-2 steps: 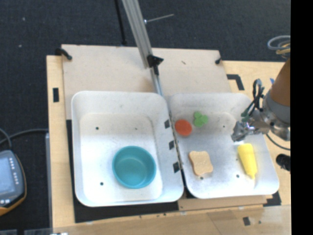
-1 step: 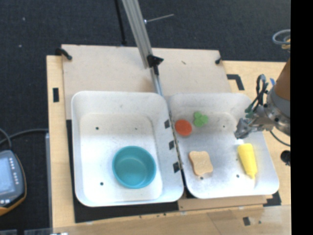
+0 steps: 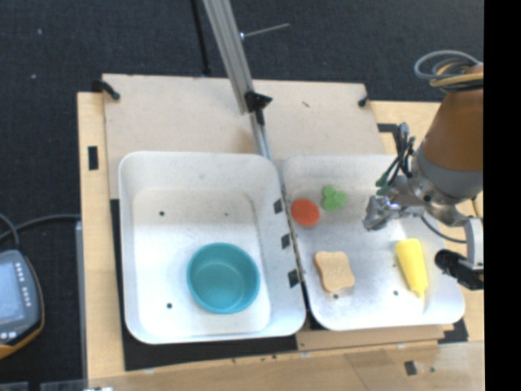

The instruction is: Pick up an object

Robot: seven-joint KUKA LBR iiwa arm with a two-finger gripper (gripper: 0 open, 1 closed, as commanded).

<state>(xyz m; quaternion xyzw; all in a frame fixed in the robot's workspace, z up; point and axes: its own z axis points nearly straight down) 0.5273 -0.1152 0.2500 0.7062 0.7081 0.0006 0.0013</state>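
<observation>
White right bin point(image 3: 358, 320) holds orange round piece point(image 3: 305, 212), green lumpy piece point(image 3: 333, 198), toast-like slice point(image 3: 334, 270), yellow corn-shaped piece point(image 3: 412, 266). Gripper point(image 3: 377, 215) hangs over bin's upper right part, above bare floor between green piece and corn; nothing seen between fingers, open or closed cannot tell. Left bin point(image 3: 138, 186) holds teal bowl point(image 3: 223, 278), lower centre of frame.

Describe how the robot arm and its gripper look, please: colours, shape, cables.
The arm is a thick round body with a wide orange band over a grey wrist section. Dark cables run along its side. The gripper is small, metallic grey and shiny.
</observation>
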